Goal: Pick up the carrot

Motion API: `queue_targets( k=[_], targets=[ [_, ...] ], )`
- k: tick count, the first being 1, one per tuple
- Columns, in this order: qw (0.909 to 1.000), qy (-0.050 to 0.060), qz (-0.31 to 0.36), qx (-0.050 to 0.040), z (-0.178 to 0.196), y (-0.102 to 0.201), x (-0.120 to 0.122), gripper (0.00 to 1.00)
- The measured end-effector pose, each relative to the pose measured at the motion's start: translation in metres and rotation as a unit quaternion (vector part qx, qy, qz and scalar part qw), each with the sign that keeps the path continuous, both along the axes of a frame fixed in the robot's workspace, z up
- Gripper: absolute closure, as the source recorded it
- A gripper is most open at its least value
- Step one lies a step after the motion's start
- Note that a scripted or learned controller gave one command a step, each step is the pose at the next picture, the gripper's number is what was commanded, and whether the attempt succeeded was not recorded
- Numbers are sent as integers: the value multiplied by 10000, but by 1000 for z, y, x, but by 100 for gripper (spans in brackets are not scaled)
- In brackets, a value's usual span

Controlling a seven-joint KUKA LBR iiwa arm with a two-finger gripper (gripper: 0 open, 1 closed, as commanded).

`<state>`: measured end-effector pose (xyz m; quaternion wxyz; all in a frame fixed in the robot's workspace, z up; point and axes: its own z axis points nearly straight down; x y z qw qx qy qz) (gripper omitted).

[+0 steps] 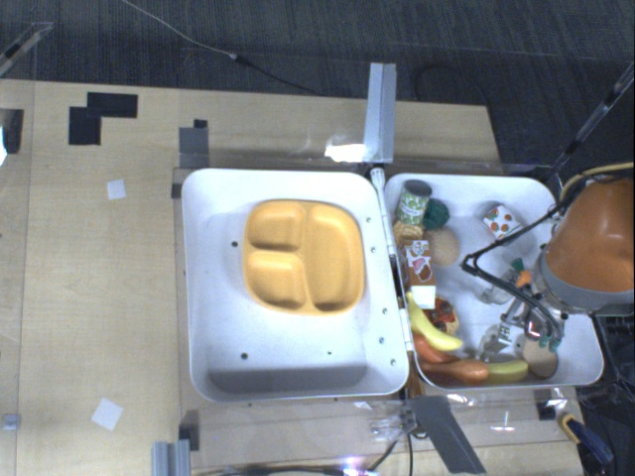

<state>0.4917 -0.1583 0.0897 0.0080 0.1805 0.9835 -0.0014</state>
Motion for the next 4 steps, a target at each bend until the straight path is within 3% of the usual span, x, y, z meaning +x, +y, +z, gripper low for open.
queue_targets(
  k=[1,2,3,4],
  targets=[
    [9966,25,-820,31,-1,-7,-2,0],
    [9966,23,-818,30,-1,-7,-2,0],
    [9683,-7,-2499,54,0,42,6,0],
    [9808,30,-1951,34,5,-21,-3,0]
  ],
)
